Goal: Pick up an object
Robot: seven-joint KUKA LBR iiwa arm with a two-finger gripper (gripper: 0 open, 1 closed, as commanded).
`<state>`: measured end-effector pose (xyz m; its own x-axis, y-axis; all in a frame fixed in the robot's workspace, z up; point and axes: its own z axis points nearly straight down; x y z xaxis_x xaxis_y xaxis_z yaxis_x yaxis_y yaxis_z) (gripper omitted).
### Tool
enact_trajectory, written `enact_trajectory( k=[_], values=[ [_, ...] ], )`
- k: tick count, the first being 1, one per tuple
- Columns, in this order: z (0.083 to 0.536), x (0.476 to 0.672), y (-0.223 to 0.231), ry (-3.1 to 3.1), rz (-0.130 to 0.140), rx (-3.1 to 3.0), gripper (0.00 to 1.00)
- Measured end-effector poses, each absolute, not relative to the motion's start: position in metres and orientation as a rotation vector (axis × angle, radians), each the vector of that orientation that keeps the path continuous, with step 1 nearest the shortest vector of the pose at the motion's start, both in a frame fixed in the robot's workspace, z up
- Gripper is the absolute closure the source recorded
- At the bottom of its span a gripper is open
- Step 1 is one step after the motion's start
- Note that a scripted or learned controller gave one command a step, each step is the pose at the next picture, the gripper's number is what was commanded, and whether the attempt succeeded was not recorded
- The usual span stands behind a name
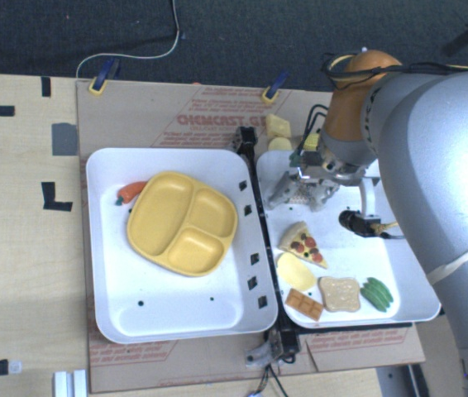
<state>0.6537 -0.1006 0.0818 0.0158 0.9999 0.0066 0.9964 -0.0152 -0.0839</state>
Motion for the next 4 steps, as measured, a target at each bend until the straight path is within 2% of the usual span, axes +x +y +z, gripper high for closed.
enact_trajectory(
  k=[3, 4],
  values=[
    [0.082, 0.654, -0.105, -2.156, 0.074, -2.187, 0.0],
    [0.083, 0.666, -0.098, -2.218, 0.014, -2.22, 0.0]
  ],
)
